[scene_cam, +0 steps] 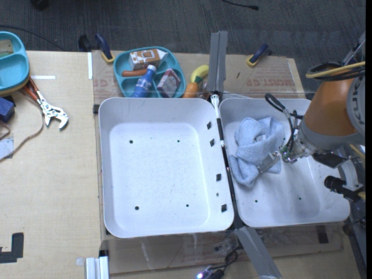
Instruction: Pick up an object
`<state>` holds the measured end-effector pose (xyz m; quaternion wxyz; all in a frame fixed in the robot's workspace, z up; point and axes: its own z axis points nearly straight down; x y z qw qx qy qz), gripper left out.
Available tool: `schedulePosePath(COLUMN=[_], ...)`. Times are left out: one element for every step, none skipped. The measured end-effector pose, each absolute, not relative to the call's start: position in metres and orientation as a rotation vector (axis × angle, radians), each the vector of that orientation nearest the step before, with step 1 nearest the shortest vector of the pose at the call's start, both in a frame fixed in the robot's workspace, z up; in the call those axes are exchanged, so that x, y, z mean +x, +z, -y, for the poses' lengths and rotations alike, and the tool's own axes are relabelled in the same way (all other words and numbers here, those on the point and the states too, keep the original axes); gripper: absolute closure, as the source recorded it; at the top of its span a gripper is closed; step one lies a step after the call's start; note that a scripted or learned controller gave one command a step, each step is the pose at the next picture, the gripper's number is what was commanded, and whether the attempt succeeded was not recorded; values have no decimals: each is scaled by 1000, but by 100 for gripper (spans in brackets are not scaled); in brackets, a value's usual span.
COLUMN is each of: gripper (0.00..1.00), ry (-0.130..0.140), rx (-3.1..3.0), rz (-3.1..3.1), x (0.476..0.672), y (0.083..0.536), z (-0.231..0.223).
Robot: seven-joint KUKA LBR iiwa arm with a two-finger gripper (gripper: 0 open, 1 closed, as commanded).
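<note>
A crumpled light blue cloth (254,145) lies in the left half of the right bin (302,205). My gripper (272,163) is down in that bin at the cloth's lower right edge, touching its folds. The grey arm with its orange band (328,106) reaches in from the right, above the bin's right side. The cloth partly hides the gripper's tip.
The left bin (157,173) sits beside the right one, with a raised divider (221,156) between them. Behind the bins stand a blue tray (150,71) of small items and a yellow toy (199,74). A wrench (49,112) lies on the wooden bench at the left.
</note>
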<state>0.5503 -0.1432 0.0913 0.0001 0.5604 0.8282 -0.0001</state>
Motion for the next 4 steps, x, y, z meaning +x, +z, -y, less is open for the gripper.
schedulePosePath(gripper=[100, 0, 0, 100], ry=[0, 0, -2, -3], rx=[1766, 1766, 1884, 1882], rz=[-2598, -2598, -2514, -2515], x=[550, 550, 610, 611], y=[100, 100, 92, 101], z=[145, 145, 161, 161])
